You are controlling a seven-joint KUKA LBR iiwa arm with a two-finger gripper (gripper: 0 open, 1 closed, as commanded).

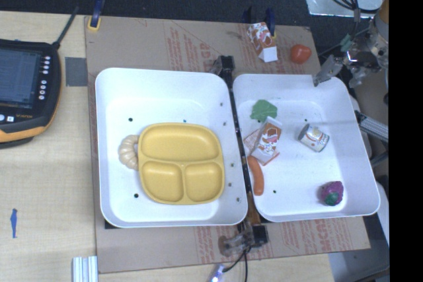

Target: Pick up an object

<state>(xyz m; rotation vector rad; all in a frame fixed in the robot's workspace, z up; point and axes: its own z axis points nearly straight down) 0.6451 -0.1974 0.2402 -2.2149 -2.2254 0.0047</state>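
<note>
- The pincer (338, 68) hangs at the upper right corner of the right bin (353, 142), just over its rim; whether it is spread or pressed together cannot be told.
- In that bin, a small metal can (313, 137) lies on its side with bare white floor on all sides.
- A purple grape bunch (332, 193) sits near the lower right corner, close to the wall.
- A green leaf (264, 109), a small carton (267, 143) and an orange sausage (256, 175) crowd the left wall.
- The left bin (112, 142) carries a yellow divided tray (180, 162), with a cream gourd (129, 151) touching its left edge.
- On the counter (46, 195) beyond the bins stand a second carton (262, 39) and a tomato (300, 53).
</note>
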